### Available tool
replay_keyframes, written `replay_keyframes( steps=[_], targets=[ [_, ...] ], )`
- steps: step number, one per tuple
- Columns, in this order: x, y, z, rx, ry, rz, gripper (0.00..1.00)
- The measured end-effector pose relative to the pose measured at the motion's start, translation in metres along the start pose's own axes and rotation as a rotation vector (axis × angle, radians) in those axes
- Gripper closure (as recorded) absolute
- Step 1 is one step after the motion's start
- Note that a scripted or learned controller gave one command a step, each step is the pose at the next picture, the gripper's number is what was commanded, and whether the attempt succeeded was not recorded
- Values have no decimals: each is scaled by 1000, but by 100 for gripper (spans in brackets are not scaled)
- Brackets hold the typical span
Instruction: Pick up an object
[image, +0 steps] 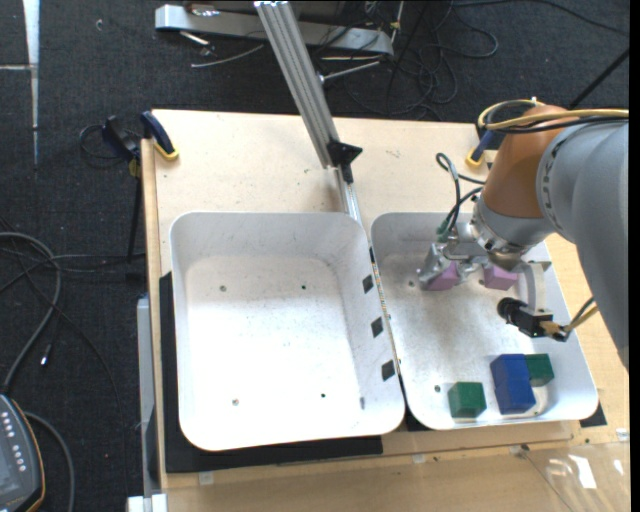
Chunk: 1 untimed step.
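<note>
I read gripper (446, 268) clenched on pink block (443, 276), right bin (420, 330) 12 o'clock; lift-out pending, I judge.

Arm (585, 170): cut off by the right edge.
Pincer (447, 268) fingers: too small to tell their spacing.
Small green block (540, 368), below the pincer: partly behind the blue block (512, 384).

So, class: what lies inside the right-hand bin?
The right bin holds a green block, a blue block, another green block behind it, and pink pieces under the claw. The arm covers the bin's far corner.
</note>
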<state>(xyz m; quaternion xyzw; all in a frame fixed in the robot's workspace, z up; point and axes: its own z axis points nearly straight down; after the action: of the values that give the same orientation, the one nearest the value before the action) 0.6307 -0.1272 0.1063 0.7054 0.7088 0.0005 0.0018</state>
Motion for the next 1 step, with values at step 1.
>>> replay_keyframes(
  steps=[1],
  targets=[
    [65, 23, -95, -7, 3, -4, 100]
  ],
)
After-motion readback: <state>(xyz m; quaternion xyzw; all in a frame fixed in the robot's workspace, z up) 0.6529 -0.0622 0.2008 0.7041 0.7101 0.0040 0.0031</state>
